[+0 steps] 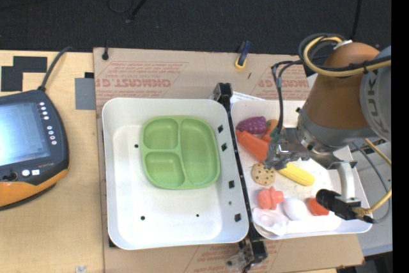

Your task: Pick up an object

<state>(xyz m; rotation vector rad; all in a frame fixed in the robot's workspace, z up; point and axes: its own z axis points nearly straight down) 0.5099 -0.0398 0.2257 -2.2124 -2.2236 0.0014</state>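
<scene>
Pale round speckled cookie [262,173]

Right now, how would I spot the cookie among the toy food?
Look in the right-hand white bin, beside the divider it shares with the bin holding the green tray. Below the orange carrot lies the cookie: the one flat, tan, speckled disc.

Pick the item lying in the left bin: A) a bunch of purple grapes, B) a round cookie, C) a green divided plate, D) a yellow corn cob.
C: the green divided plate lies in the left bin; the corn cob, grapes and cookie lie in the right bin.
</scene>
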